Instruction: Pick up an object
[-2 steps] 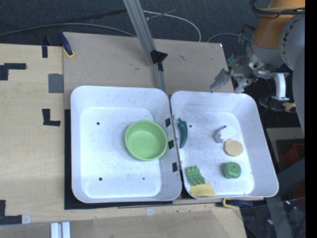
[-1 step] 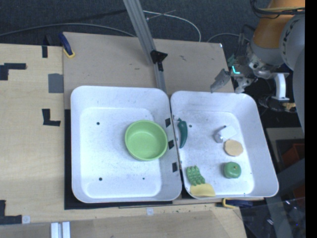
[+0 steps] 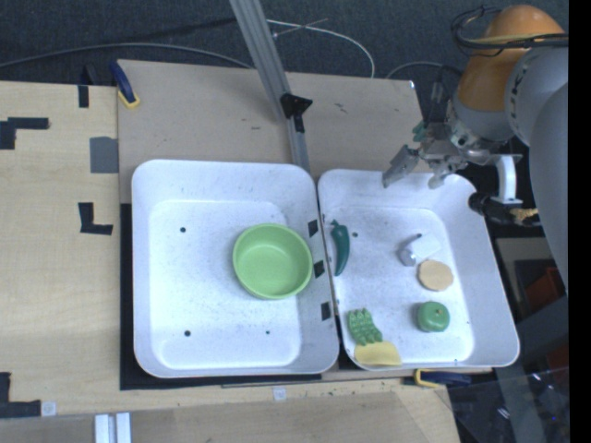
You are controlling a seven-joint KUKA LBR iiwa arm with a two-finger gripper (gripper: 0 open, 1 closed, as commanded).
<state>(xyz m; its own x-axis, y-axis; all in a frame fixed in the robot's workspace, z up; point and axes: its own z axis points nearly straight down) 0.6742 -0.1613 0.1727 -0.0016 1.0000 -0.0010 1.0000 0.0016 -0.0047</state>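
My gripper [image 3: 417,172] hangs over the back edge of the right bin [image 3: 480,238], its two fingers spread apart with nothing between them. In that bin lie a small grey object [image 3: 408,248], a tan disc [image 3: 435,275], a round green piece [image 3: 431,317], a ridged green item [image 3: 362,324], a yellow wedge [image 3: 378,353] and a dark green pepper [image 3: 340,246] against the left wall. All of these sit nearer the front than the gripper.
The left bin [image 3: 175,275] holds a light green bowl [image 3: 271,260]. A slanted metal pole [image 3: 268,63] rises behind the bins. The arm's grey and orange body [image 3: 517,53] fills the upper right. Cables trail across the dark floor behind.
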